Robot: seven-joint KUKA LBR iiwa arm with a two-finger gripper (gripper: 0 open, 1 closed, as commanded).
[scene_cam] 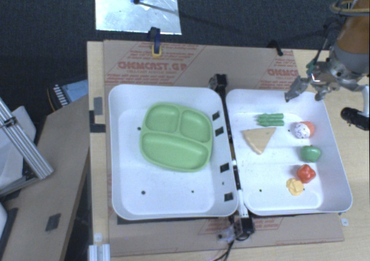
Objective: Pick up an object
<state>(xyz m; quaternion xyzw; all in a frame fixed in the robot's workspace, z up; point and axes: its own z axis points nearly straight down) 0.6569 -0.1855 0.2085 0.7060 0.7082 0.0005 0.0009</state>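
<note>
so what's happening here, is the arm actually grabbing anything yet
Not yet. The gripper hangs open above the far right corner of the right bin, holding nothing. Below it lie green beans, a tan wedge and a few small toy foods. The left bin holds a green divided plate.

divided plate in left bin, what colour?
Light green: the three-compartment plastic plate in the left white bin, clearest in the camera view.
</note>
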